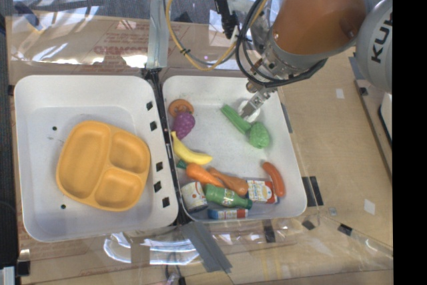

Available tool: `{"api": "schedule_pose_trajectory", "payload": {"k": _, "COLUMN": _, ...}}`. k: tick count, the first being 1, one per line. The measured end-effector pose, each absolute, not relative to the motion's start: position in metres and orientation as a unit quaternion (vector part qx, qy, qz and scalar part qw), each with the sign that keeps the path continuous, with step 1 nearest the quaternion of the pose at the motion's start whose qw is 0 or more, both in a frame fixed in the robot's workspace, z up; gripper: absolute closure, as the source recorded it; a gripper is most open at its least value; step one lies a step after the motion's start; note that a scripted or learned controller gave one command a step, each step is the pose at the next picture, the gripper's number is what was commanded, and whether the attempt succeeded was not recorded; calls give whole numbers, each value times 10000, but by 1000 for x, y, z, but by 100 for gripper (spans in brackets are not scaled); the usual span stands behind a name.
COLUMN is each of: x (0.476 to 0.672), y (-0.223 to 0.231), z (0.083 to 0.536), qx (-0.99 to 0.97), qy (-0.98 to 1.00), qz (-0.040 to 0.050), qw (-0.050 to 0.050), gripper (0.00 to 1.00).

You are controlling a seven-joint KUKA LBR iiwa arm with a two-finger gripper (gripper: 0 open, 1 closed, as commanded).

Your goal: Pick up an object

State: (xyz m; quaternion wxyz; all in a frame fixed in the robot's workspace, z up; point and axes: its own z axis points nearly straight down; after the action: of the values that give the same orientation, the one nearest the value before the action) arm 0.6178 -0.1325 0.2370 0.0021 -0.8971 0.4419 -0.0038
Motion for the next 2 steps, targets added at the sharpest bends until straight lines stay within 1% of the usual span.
{"api": "schedule_pose_trajectory", "payload": {"k": 1, "x": 630, "y": -180, "z": 204, "qx": -9645, "qy": 2643, "qz": -1, "qw": 19, "gripper": 100}}
{"api": "schedule_pose_trajectory", "payload": {"k": 2, "x": 556, "y": -179, "z": 203, "qx": -9784, "qy": 2067, "qz": 2, "qw": 11, "gripper": 100}}
